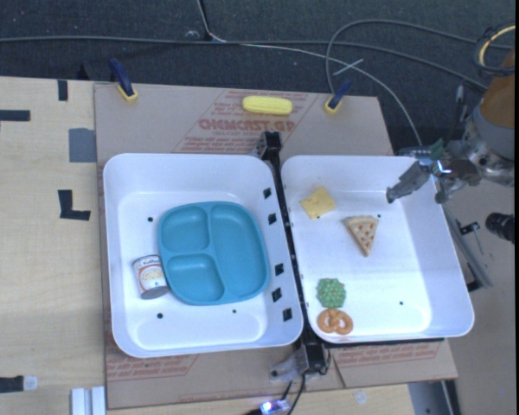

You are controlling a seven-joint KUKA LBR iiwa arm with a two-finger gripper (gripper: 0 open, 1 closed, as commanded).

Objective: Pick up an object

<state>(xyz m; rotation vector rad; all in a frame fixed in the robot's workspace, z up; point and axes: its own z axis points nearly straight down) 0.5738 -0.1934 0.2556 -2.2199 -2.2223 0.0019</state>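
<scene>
Over the right bin's (432, 314) upper right corner: gripper (422, 182) hovers above the rim, well clear of anything graspable. Jaws look spread, one finger angled down-left, the other down by the wrist, nothing between them. So, as I read it, this is the approach step, no grasp yet. Candidates in the right bin: yellow cheese-like block (317, 203) near the top left, pizza-slice wedge (362, 233) just right of and below it, green broccoli-like piece (331, 293) lower down, pretzel (335, 322) just below that, the two touching or nearly so. Left bin (121, 258) holds a teal divided plate (214, 252) with a small can (150, 277) lying against its left edge. Yellow banana-shaped item (266, 105) sits on the desk (35, 232) behind the bins, out of play. Nearest target is the pizza wedge: apart from its neighbours, open floor around it, so it's likely the cleanest pick. Next move calls for a shift left and forward into the bin, centre over the wedge, line the jaws across its narrow width, then descend to the bin floor before closing. Risks: wedge is flat, so fingers may skate over it or push it; the broccoli/pretzel pair is too close together for a clean single grab.
</scene>
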